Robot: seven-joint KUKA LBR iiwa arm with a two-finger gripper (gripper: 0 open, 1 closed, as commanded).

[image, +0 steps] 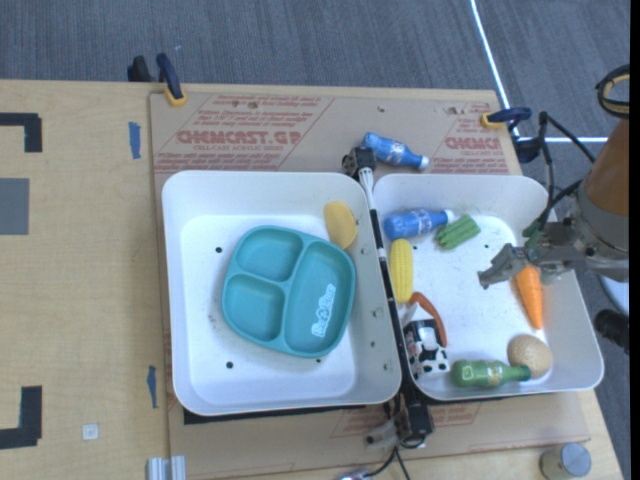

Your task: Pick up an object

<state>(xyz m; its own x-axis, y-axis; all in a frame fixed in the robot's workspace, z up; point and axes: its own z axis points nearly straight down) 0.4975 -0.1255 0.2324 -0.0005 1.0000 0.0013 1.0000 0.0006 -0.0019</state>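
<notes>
Light wooden tabletop with black markings; grey carpet floor beyond, crossed by a white line.

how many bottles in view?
3: a blue bottle on the board behind the bins, a second blue bottle and a green bottle in the right bin.

We have a single fixed camera, mounted above the desk and looking down at a slant. It sits far enough back to take in both white bins, the left bin and the right bin, with grey floor across the top of the frame. The arm enters from our right edge.
</notes>
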